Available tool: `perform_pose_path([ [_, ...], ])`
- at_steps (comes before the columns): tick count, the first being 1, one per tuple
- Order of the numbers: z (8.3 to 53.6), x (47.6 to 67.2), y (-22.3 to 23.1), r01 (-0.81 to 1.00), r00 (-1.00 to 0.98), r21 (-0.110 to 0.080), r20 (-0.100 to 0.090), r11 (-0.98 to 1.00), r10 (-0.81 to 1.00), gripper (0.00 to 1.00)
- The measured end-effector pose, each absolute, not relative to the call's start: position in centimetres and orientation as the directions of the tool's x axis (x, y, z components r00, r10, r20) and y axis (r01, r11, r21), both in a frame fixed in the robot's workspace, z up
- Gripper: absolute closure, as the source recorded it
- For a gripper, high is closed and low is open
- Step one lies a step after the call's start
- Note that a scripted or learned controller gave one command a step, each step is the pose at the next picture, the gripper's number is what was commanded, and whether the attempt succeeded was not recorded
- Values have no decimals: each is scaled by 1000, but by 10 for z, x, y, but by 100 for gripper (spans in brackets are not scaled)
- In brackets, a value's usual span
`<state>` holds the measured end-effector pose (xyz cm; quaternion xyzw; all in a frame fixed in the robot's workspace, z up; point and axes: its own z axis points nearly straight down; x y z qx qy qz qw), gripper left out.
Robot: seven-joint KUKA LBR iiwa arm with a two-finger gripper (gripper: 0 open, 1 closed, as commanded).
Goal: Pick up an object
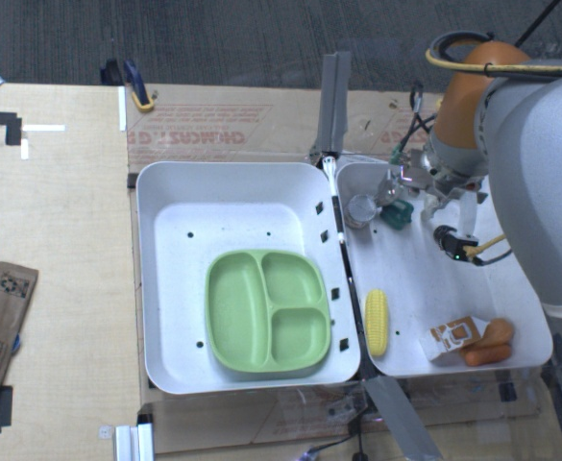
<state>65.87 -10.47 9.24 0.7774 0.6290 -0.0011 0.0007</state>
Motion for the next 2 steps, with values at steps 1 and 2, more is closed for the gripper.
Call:
perform_pose_path([
  [1,101,659,-104,979,204,-1,-5,-204,979,100],
  [2,191,609,-50,995,101,-2,-2,-101,995,100],
])
